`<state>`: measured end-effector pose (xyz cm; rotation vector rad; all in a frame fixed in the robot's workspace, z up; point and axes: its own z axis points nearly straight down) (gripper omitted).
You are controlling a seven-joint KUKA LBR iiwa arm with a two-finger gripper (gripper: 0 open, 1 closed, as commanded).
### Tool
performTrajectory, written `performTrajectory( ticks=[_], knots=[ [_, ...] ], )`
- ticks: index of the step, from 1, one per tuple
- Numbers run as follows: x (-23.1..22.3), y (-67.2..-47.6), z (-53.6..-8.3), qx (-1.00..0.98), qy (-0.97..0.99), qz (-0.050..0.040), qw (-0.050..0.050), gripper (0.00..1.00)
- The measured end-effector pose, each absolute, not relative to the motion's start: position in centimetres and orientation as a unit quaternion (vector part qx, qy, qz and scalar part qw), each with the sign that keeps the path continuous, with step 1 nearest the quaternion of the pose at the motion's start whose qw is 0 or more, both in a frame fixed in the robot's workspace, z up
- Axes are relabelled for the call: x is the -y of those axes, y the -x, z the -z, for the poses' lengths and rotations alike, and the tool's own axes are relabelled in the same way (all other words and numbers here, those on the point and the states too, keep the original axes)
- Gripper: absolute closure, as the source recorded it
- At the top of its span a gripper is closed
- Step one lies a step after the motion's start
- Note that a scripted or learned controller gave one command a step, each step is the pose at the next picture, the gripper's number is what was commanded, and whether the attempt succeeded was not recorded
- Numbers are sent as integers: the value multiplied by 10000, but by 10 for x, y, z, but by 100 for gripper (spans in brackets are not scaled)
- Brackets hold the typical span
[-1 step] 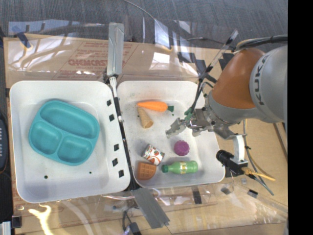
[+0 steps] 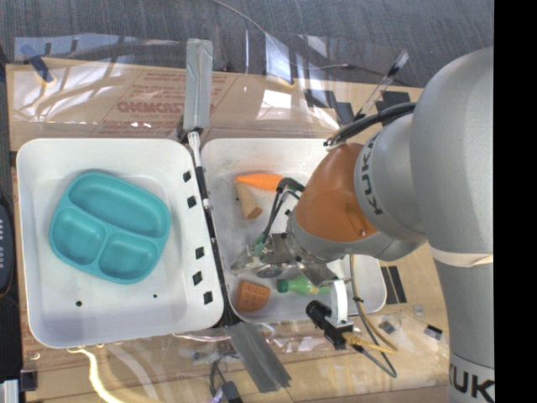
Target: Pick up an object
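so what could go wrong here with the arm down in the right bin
1. The gripper sits low among crowded items: the waffle cone, green piece and tan wedge lie close together, so it may nudge or close on the wrong one.
2. It works near the divider between the bins, so a sideways move could bump that wall.
3. The wrist hides much of the bin, so a failed grasp may go unseen.

The grey arm [image 2: 453, 183] comes in from the right, big and bulky, bent over and pointing down-left. Its orange band [image 2: 336, 200] sits just above the wrist, facing the camera. Below that the tool [image 2: 273, 259] hangs low, pointing down and to the left; its tips are a tangle of metal, too cluttered to read.
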<state>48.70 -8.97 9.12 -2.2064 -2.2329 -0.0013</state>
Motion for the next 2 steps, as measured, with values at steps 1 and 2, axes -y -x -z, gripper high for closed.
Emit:
performTrajectory(
  ticks=[1,2],
  knots=[
    [91,-487,-101,7126,7016,-2,15,100],
    [34,-501,-193,7110,7032,9,4,100]
  ],
)
